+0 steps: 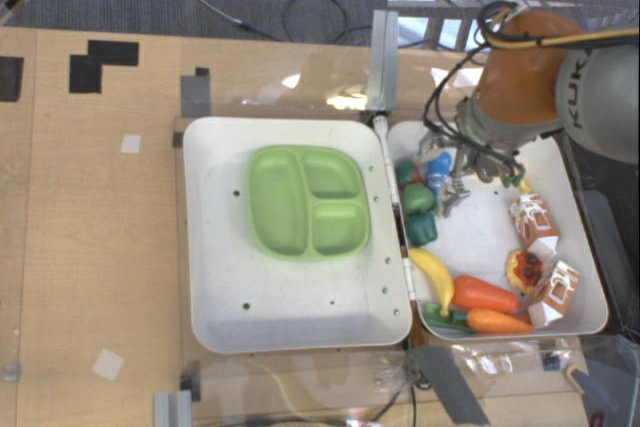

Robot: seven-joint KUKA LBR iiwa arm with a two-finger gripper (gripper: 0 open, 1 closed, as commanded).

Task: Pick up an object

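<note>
Lying nearest the camera in the right bin [597,310], a banana [433,275], two carrots [485,294] and a small carton [558,288] are crowding together. They are sitting well apart from the jaws, so they are probably not the target.

Farther in, two green peppers [420,227] are pressing against the wall shared with the left bin [230,320], where a green divided plate [305,202] is resting. Just behind the peppers a small blue object [437,171] is lying, and it is looking like the likeliest thing to pick.

The jaws are hanging just right of that blue object, touching it or nearly so. Whether it is sitting between them or merely beside them is too small to make out. Whether they are parted or clenched I cannot tell.

The risks are coming from this crowding:
- Closing beside the blue object would be nudging it toward the wall rather than gripping it.
- A pepper may be getting caught along with it, spoiling the hold.
- The bin wall is leaving little room on that side, so a jaw could be striking it.

Beyond, the arm [525,65] is reaching in over the far rim, above the table [90,215].
</note>
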